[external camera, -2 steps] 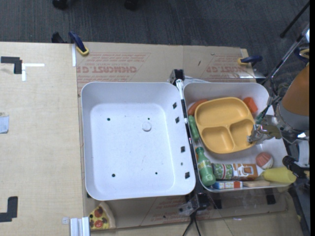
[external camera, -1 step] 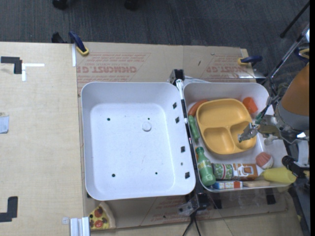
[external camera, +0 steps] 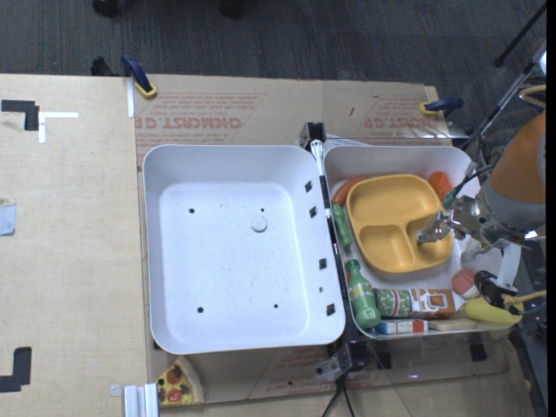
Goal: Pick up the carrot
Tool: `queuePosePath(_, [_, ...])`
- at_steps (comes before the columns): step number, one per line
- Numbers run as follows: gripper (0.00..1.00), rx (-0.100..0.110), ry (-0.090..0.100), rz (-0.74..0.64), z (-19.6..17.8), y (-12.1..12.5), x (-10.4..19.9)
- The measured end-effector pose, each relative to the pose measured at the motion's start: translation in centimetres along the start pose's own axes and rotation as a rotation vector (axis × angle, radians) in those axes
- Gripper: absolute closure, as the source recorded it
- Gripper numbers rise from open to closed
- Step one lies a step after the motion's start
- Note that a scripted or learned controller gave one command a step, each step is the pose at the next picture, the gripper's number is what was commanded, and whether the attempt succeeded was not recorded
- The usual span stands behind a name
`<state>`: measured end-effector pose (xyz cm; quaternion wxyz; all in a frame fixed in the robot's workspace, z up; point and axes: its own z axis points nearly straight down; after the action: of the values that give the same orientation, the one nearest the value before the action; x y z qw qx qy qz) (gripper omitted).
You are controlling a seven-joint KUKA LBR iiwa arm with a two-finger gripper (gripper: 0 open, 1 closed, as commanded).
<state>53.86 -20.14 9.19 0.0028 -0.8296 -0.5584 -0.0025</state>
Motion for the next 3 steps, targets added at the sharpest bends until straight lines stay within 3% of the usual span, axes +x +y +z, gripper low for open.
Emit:
queuePosePath(1, [0.0, -0.001, -0.007, 0.251, 0.1, -3.2, 1.2])
queuePosePath(2, [1.0, -0.005, -0.009, 0.25, -0.9, -3.0, 1.1])
queuePosePath(3, [1.0, -0.007, -0.01, 0.249, -1.8, -2.8, 1.0])
